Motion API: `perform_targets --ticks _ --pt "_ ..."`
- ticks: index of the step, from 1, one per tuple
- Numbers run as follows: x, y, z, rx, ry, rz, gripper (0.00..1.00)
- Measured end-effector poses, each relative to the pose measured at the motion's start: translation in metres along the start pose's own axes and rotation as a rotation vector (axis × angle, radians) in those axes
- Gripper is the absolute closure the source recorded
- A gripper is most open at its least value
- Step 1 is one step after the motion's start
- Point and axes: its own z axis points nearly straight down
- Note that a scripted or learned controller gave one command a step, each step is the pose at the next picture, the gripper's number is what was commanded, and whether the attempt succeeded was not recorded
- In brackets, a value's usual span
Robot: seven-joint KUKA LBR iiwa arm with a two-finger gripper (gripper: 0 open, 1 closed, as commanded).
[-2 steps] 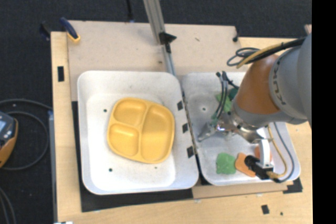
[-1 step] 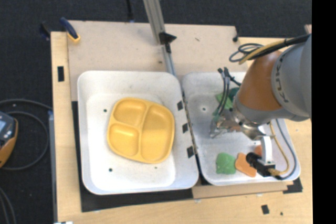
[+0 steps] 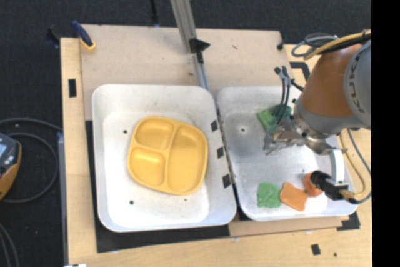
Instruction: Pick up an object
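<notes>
Arm reaching into the right bin (image 3: 250, 197) from the right, claw (image 3: 275, 137) hanging low over its floor.

The claw is sitting just beside a green piece (image 3: 270, 117) at the bin's upper middle; I cannot tell whether it is pinching anything; along the near edge a second green piece (image 3: 269, 195), an orange piece (image 3: 292, 197) and a red-orange piece (image 3: 312, 186) are lying in a row; a yellow tray (image 3: 167, 154) with 3 compartments is resting in the left bin (image 3: 112, 109) on the worktop (image 3: 137, 56).
</notes>
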Motion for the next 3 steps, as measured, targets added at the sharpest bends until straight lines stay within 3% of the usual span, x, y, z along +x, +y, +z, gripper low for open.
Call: perform_targets --ticks 2,3 --pt "0.005 0.010 -0.090 0.001 0.001 -0.008 1.00" --pt "0.050 0.035 -0.096 0.004 0.003 -0.011 1.00"
